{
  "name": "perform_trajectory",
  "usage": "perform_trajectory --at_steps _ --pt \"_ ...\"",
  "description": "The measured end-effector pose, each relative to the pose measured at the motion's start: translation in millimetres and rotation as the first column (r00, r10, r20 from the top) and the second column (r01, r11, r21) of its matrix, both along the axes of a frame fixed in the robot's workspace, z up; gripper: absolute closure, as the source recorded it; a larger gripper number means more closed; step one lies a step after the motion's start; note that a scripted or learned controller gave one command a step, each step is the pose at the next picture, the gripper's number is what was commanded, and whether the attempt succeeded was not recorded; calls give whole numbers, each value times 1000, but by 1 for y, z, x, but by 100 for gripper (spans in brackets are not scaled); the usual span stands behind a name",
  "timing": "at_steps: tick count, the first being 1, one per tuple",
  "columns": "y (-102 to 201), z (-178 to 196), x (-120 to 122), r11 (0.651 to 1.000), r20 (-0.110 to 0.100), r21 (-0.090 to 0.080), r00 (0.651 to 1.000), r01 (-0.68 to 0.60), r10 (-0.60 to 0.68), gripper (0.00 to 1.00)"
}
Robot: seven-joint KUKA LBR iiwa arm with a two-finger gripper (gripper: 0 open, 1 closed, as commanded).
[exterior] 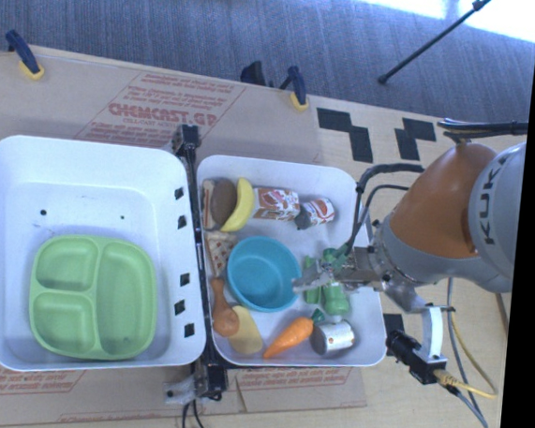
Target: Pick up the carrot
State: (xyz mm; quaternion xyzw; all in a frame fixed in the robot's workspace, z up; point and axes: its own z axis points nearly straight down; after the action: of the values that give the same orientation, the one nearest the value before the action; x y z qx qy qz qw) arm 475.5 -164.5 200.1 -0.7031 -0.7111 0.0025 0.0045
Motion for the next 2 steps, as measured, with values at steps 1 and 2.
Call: perform_trajectory --at_steps 1,2 --pt "-2 -108 1 961 5 1 961 -277 277 0" --pt "-4 -94 6 959 14 -6 959 -284 284 100"
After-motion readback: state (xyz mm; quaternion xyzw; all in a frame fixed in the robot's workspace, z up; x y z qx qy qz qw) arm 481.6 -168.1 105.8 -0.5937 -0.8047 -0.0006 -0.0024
